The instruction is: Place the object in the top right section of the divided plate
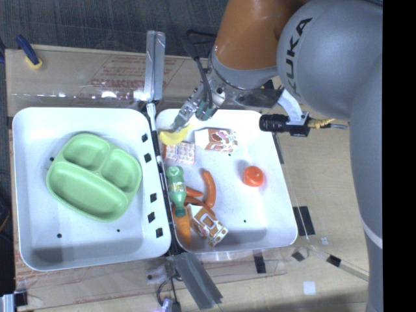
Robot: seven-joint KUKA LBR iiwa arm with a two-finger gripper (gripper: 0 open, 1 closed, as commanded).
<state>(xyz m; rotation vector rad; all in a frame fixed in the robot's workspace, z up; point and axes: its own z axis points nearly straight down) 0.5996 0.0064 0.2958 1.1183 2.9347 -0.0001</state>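
Claw [184, 116] low over far left corner of right bin [276, 174], fingers seemingly clamped on yellow object [173, 136], though contact hard to judge from this angle. Green divided plate [95, 175] sits in left bin [26, 194], well apart from claw. Right bin also holds orange ball [253, 175], sausage [209, 186], green bottle [175, 186], printed cartons [218, 139].

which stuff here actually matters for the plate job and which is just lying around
In the job:
- green divided plastic plate in the left white bin
- gripper, down at the yellow banana-shaped toy in the right white bin

Lying about, right bin:
- small orange-red ball
- orange sausage-shaped toy
- green toy bottle
- two printed cartons
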